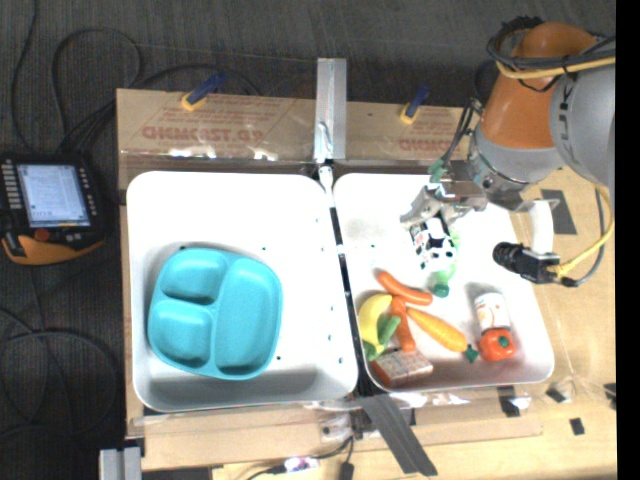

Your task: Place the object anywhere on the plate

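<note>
A wooden bench [580, 368] stands on dark carpet, with cables and a handheld control screen [45, 203] off its left edge. It bears two shallow white bins. The left bin [180, 198] holds a turquoise plastic plate with three compartments [215, 311], lying toward the bin's front left corner. In the right bin [510, 208], a small black-and-white toy cow figure [435, 243] sits near the bin's middle, directly under the gripper [433, 211]; whether the gripper is spread or pinching it cannot be told. Toy vegetables [420, 313] crowd the front edge.
</note>
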`<state>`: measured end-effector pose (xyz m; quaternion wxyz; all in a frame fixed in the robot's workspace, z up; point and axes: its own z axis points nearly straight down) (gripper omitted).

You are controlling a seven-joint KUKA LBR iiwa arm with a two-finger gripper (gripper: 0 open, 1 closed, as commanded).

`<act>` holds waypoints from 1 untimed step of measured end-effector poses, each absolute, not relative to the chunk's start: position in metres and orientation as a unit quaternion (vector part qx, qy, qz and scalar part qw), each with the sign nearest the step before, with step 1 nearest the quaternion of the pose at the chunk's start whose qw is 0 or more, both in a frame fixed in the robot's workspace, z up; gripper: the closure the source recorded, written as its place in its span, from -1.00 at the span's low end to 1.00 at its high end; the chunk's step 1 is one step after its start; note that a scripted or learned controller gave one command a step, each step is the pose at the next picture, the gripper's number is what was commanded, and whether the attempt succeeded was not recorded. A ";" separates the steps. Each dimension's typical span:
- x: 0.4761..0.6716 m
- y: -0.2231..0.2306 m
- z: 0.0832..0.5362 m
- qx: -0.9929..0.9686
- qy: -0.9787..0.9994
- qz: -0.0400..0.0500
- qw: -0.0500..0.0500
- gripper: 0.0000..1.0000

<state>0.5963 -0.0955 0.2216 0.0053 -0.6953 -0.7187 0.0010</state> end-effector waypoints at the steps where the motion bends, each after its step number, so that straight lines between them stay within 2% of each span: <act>1: 0.587 -0.026 0.203 -0.690 -0.723 0.003 0.005 1.00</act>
